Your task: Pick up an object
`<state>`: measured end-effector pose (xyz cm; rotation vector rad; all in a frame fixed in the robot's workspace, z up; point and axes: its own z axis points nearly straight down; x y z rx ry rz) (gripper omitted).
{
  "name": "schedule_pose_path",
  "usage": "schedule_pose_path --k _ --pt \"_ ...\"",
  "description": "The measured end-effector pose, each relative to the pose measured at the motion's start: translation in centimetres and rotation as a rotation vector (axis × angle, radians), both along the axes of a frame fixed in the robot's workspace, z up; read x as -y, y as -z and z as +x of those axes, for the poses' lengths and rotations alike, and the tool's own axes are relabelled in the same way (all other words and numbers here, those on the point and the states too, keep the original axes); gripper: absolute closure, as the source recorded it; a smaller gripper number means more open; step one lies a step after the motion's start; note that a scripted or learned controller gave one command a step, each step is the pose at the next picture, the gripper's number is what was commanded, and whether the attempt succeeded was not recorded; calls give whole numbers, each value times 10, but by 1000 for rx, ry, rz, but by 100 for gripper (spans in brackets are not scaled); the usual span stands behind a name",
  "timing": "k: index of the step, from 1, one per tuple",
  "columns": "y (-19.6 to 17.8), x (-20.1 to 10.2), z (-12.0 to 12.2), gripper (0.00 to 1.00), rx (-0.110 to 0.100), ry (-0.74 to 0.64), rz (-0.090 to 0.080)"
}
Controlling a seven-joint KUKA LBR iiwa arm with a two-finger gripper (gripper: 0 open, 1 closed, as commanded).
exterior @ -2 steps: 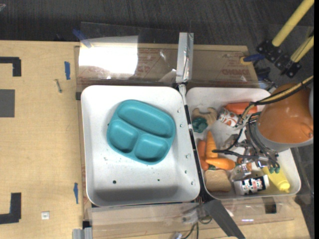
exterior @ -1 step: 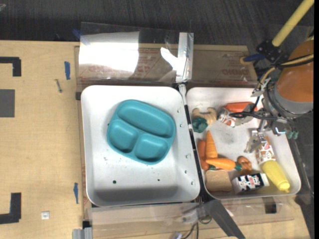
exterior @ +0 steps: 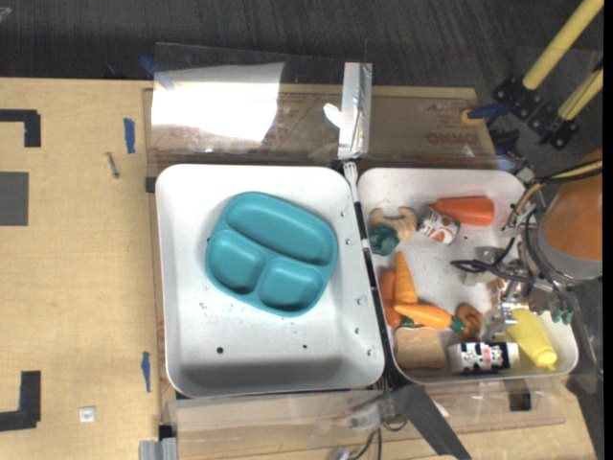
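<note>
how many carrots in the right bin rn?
3. A big carrot lies near the right bin's far wall, an upright one sits by the left wall, and another lies flat just below it. More may hide under the arm.

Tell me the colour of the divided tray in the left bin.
Teal blue; the divided tray shows clearly in the camera view, lying in the left bin.

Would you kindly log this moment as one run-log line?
arm: over right bin | gripper: low among the toys, grasp unclear | teal tray: in left bin
</note>
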<state>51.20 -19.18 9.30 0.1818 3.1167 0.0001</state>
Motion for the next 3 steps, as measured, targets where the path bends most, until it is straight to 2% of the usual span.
schedule_pose_path --k 1,2,3 --pt "-6 20 -17 0 26 1 -7" --pt "-5 27 -17 0 25 -3 -5" --pt "-2 9 -20 0 22 -10 -11"
